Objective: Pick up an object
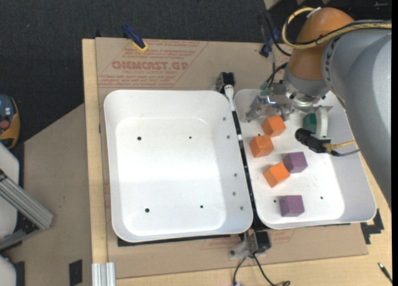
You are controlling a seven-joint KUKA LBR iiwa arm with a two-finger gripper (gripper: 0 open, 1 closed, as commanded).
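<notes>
In the right bin (348, 207), gripper (271, 108) just above orange block (273, 125).

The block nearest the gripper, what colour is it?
Orange; the block sits just below the gripper in the camera view.

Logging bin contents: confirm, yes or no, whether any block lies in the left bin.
No: all five blocks, three orange and two purple, lie in the right bin, not the left bin.
</notes>
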